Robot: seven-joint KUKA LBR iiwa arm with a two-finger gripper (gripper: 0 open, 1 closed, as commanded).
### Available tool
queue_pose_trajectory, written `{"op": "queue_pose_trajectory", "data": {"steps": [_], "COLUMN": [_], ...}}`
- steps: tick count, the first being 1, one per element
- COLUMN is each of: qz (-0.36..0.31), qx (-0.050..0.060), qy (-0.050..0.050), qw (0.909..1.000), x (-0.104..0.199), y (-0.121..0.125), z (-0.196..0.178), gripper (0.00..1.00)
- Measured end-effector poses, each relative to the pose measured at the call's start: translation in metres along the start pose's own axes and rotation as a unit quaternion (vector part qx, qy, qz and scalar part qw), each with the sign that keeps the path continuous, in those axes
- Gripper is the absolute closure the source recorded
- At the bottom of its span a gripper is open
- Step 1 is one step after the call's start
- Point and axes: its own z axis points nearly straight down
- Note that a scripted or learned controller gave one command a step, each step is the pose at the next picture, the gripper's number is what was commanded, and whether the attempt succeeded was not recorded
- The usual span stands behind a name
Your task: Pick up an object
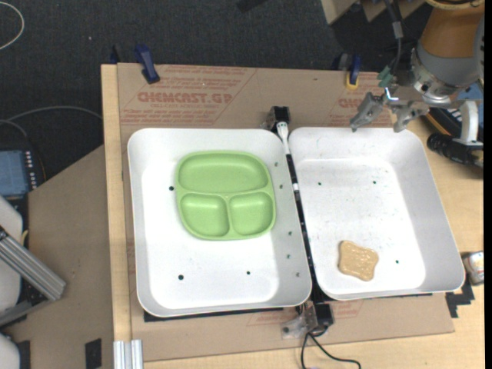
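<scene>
Looking down on the bench, I have the gripper [383, 114] in the upper right of the frame, hanging over the far rim of the right bin [430, 175]. Its two fingers are spread apart with nothing between them; one fingertip [363, 119] points down-left, the other down-right, just above the bin's top edge. The arm's orange band [453, 18] sits above it near the top right corner.

My one loose object on that side is a tan, toast-shaped piece [358, 260], lying flat on the bin floor in the lower middle-right of the frame, near the front rim and well apart from the gripper.

Left of centre, the left bin [150, 229] holds a green divided plate [226, 194], lying flat toward the upper part of that bin, with one long compartment at the top and two smaller ones below. Both bins rest side by side on a brown board [192, 91], their inner edges touching along the middle of the frame.
</scene>
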Motion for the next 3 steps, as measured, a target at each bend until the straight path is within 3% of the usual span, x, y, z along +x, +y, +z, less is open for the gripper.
{"op": "queue_pose_trajectory", "data": {"steps": [1, 2, 3], "qz": [0.004, -0.004, -0.006], "qx": [-0.011, -0.005, -0.007], "qy": [-0.005, 0.0, 0.001], "qw": [0.9999, 1.0, 1.0], "x": [-0.072, -0.002, 0.097], "y": [-0.087, -0.132, -0.182], "z": [-0.184, -0.226, -0.301], "gripper": [0.0, 0.0, 0.0]}}
